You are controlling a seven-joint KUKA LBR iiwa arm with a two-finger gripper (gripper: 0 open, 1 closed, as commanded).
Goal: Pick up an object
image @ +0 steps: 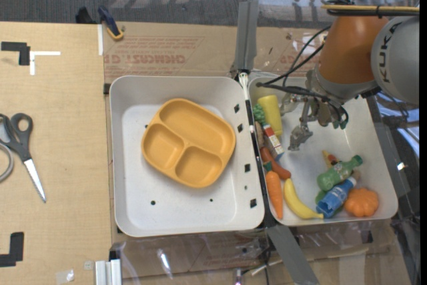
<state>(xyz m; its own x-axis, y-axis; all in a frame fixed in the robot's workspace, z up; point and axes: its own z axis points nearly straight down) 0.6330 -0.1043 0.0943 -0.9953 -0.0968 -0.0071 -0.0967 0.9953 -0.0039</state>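
While the gripper (308, 125) hangs narrow and unladen over the right bin (373, 118), 1 banana (298, 201) lies near, between carrot (274, 193) and bottle (337, 196); descend squarely, fingers straddling its curve, clear of neighbours.

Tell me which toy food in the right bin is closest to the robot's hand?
The yellow corn cob, standing against the bin's left wall, just left of the hand. The carrot, banana and orange all lie farther down, near the bin's front edge.
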